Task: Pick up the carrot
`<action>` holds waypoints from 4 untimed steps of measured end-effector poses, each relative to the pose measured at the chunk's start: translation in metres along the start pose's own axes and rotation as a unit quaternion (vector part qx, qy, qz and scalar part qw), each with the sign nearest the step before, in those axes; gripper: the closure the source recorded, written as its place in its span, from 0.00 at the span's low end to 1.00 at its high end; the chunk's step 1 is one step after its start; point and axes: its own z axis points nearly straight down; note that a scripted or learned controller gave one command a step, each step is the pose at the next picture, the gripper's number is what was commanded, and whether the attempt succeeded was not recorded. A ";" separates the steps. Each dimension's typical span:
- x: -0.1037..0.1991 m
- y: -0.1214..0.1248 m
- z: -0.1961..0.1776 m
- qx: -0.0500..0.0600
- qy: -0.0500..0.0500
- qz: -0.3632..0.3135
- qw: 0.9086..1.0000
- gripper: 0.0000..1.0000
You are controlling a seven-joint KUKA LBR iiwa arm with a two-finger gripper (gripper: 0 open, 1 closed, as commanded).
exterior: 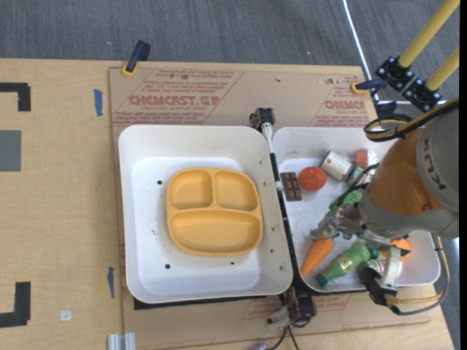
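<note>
Claw (pixel 337 228) hangs low over the right bin (pixel 430 272), just above the carrot's (pixel 317 254) thick end (its grip I cannot tell). The carrot lies near the bin's front left corner, beside a green bottle (pixel 346 262). Left bin (pixel 139 195) holds a yellow plate (pixel 214 211). Cardboard (pixel 182 97) covers the worktop (pixel 51 195); grey carpet (pixel 219 13) lies beyond.

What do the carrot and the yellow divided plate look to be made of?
Carrot: likely toy plastic, with a smooth, even orange surface and a slight sheen. Yellow divided plate: likely moulded plastic, matte to satin, uniform colour, with rounded compartment ridges.
</note>
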 end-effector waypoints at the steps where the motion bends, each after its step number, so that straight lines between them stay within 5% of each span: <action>1: 0.000 0.000 0.000 0.000 0.000 0.000 1.000 0.00; 4: 0.000 0.000 0.000 0.000 0.000 0.000 1.000 0.00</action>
